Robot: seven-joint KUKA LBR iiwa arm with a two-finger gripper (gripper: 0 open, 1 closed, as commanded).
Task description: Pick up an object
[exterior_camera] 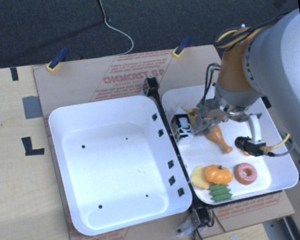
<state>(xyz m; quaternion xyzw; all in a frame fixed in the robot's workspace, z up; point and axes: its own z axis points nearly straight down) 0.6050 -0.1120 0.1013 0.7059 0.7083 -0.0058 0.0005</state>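
Camera view, drumstick [218, 137] beside pincer [200, 121]

The arm [291, 66] is a thick, smooth grey cylinder with rounded casing, filling the right of the scene. Above the wrist runs a wide orange band [233, 72]. Thin black and yellow cables [226, 36] loop over the band's far side. Below it sits a darker grey wrist block, with another black cable alongside.
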